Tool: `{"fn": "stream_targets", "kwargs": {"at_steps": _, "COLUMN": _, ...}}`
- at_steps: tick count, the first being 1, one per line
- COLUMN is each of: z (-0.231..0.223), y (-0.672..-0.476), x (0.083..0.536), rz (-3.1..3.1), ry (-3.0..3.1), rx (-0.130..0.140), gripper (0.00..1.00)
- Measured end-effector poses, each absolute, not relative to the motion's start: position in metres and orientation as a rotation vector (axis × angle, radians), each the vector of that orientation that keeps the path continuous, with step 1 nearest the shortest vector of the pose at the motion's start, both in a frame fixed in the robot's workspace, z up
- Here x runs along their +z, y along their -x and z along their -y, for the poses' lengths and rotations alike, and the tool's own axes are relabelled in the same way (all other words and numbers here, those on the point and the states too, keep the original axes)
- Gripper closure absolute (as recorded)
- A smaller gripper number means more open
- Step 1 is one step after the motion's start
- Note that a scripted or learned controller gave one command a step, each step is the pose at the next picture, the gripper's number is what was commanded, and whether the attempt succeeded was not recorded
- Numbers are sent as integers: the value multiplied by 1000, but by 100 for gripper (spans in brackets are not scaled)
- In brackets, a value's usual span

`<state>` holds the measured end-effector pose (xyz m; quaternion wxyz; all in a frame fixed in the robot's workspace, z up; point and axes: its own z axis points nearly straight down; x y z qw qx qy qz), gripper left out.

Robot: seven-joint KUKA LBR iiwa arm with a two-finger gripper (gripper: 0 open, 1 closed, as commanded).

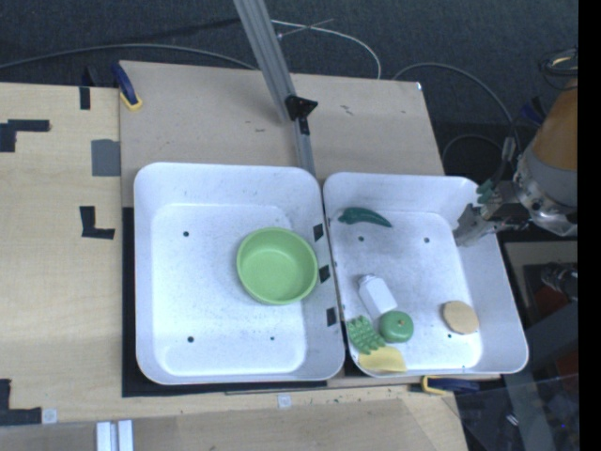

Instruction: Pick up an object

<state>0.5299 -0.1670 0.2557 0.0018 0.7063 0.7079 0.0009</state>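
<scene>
The right bin holds several small items: a dark green curved piece near its far left corner, a white bottle with a green cap, a tan round piece, and a green and yellow brush-like item at the front left. A light green bowl sits in the left bin. My gripper hangs at the right bin's far right rim, apart from every item. Nothing shows between its fingers.
A grey pole slants over the bench from the top and ends above the seam between the bins. Cables lie on the dark floor behind the bench. The orange-banded arm enters from the right edge.
</scene>
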Motion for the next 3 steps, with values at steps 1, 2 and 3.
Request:
{"fn": "stream_targets", "kwargs": {"at_steps": 1, "z": 106, "y": -551, "x": 253, "rz": -2232, "ry": -2214, "rx": 1, "gripper": 100}}
{"fn": "stream_targets", "kwargs": {"at_steps": 2, "z": 58, "y": -572, "x": 256, "rz": -2230, "ry": -2215, "rx": 1, "gripper": 100}}
{"fn": "stream_targets", "kwargs": {"at_steps": 3, "z": 10, "y": -585, "x": 237, "rz": -2230, "ry": -2217, "rx": -3, "gripper": 100}}
